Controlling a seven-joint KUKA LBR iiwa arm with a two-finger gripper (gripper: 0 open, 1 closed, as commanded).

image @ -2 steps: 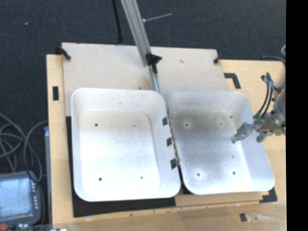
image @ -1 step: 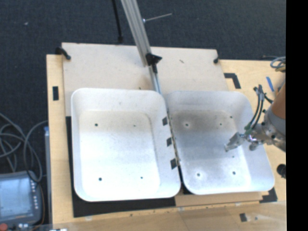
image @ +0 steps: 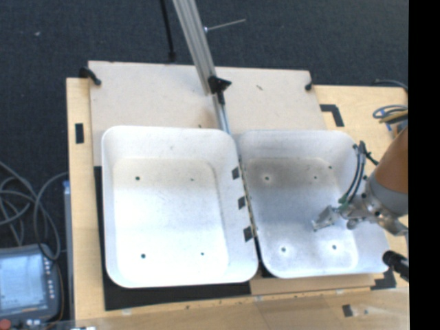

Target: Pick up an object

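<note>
Bins are seen side by side on the bench (image: 79,205): the left bin (image: 117,184) and the right bin (image: 275,150), both white and shallow. The arm (image: 393,174) is reached in from the right edge, and the gripper (image: 323,222) is held low over the right bin's floor, toward its right side. How far the claw is spread cannot be told, and nothing is seen caught in it. No object to pick can be made out in either bin
</note>
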